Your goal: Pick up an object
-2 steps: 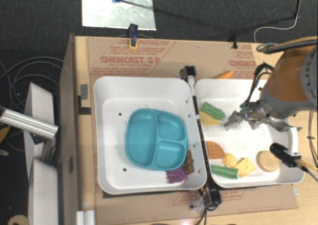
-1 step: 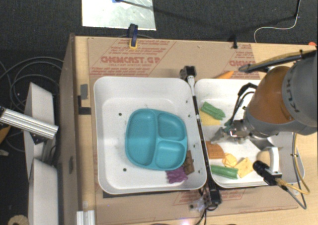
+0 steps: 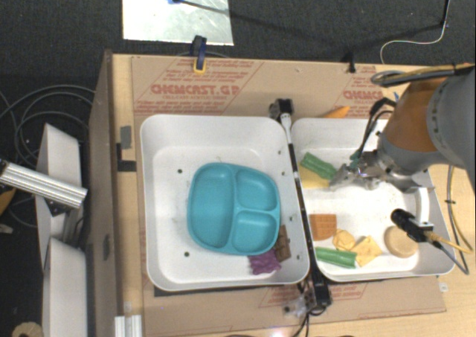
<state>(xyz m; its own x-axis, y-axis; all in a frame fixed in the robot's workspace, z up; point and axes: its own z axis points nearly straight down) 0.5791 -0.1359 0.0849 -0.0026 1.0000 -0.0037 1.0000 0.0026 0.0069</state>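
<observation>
Green block (image 3: 317, 167) in the right bin, end effector poised just beside it

Green and lying at a slant in the upper left of the right bin (image 3: 372, 272), the block sits close to the divider between the two bins, with the end effector (image 3: 348, 172) just to its right; I cannot tell whether it is open or closed. A clean pick likely means centring over the block's short axis before descending, since the divider wall leaves little room on the left. Bare white floor lies below and right of the block, while an orange square (image 3: 323, 225), yellow pieces (image 3: 355, 245) and another green piece (image 3: 335, 257) crowd the lower edge. Left bin (image 3: 167, 135) holds a teal plate (image 3: 233, 207)
</observation>
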